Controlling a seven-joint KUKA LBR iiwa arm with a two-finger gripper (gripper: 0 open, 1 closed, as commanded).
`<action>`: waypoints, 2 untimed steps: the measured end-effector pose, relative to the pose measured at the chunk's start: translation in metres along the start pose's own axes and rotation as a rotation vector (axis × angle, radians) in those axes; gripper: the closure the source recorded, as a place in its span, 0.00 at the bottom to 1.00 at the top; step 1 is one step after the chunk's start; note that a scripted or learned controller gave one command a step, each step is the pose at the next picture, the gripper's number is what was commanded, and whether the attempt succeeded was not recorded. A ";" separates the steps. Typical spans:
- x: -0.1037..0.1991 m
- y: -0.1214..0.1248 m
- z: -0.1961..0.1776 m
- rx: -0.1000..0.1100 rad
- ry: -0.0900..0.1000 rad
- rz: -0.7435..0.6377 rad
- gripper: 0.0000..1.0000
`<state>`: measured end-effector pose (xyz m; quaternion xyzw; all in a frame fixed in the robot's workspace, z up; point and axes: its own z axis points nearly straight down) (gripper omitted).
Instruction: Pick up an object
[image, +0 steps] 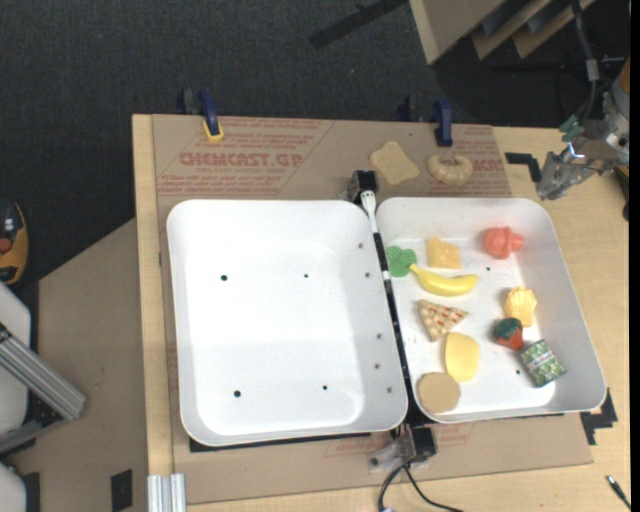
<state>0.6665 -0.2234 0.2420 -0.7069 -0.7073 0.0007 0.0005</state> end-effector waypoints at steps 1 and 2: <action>0.000 0.001 -0.017 -0.007 -0.003 -0.001 1.00; 0.074 0.001 0.000 0.000 0.004 -0.006 1.00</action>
